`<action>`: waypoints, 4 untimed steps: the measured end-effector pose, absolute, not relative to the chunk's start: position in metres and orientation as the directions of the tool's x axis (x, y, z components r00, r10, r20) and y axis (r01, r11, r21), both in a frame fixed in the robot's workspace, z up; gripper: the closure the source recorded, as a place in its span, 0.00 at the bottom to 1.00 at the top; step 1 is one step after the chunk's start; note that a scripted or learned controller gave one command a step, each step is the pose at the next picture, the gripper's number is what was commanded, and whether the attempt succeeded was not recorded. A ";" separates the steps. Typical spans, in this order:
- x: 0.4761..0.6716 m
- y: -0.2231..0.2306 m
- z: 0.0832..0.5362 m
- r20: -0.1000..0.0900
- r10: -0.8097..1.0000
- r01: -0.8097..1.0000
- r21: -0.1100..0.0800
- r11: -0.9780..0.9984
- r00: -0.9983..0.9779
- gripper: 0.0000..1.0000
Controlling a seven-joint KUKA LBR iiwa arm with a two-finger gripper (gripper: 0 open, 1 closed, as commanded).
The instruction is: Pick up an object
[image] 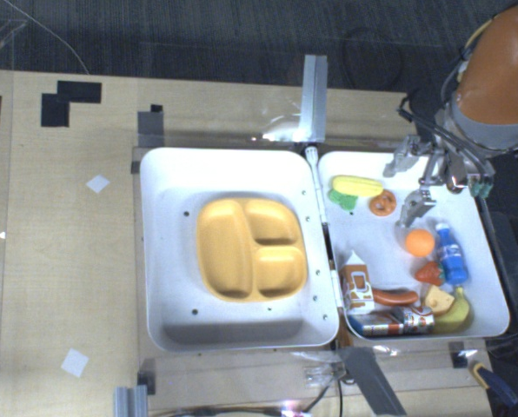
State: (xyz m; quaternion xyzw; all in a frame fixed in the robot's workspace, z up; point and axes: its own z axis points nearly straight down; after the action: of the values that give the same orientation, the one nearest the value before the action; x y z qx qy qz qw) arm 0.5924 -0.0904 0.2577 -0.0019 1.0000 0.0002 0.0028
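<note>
Two shallow white bins side by side on the bench: left bin [159, 233] and right bin [494, 302]. In the left bin, a yellow compartment tray [249, 248] lying flat at centre. Reaching in from 3 o'clock over the right bin's 1 o'clock corner, the grey arm with its orange band [501, 63]. Hanging above the bin's upper part, the gripper [421, 177], fingers spread apart with nothing between them.

Scattered in the right bin: a yellow corn cob with green end [353, 188] at 11 o'clock; just beside it toward 3 o'clock, a small brown ring-shaped piece [381, 203]. Near centre, directly below the gripper's fingers, an orange ball [420, 242], with a blue bottle [450, 254] touching it at 3 o'clock. Toward 6 o'clock, a red strawberry-like piece [429, 274], a small carton [356, 285], a sausage [395, 298], a banana [453, 312] and a can lying on its side [398, 323], crowded close together along the lower wall.
</note>
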 end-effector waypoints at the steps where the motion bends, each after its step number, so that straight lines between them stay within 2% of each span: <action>1: 0.549 -0.126 0.169 0.002 0.093 0.093 0.001 0.996 -0.996 0.00; 2: 0.495 -0.170 0.114 -0.020 0.252 0.252 0.001 0.968 -0.967 0.00; 3: 0.494 -0.201 0.090 -0.011 0.624 0.624 0.011 0.781 -0.781 0.00; 4: 0.492 -0.197 0.109 0.005 0.809 0.809 0.010 0.587 -0.587 0.00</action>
State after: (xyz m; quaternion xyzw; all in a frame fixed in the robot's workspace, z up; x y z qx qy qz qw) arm 0.4924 -0.1970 0.1089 0.4542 0.8909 0.0057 0.0004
